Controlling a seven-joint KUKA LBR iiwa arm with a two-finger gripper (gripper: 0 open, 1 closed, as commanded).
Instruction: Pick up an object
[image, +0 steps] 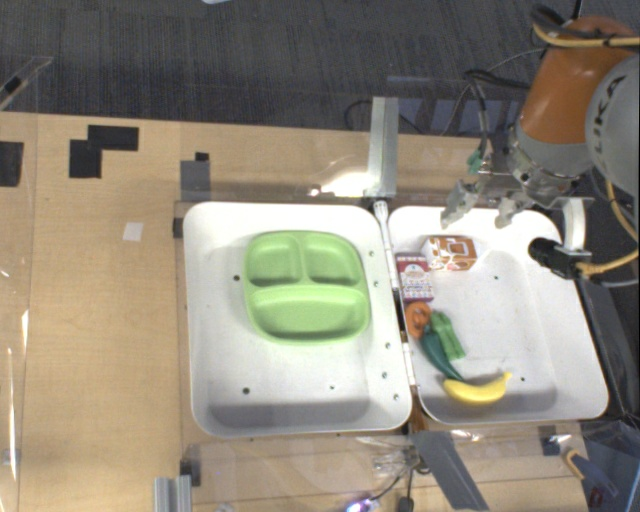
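My gripper (480, 210) hangs over the far edge of the right bin (545, 330), open, with nothing between its two fingers. Just below and left of it lies a small brown and white carton (450, 252). A red and white packet (414, 279) lies along the bin's left wall. Nearer the front sit an orange toy carrot (417, 318), a green vegetable (441, 343) and a yellow banana (477, 388).
The left bin (215, 380) holds a green divided plate (305, 285). A metal post (384, 150) stands behind the seam between the bins. Cables and the arm's orange band (565, 85) crowd the upper right. Bare bin floor lies right of the banana.
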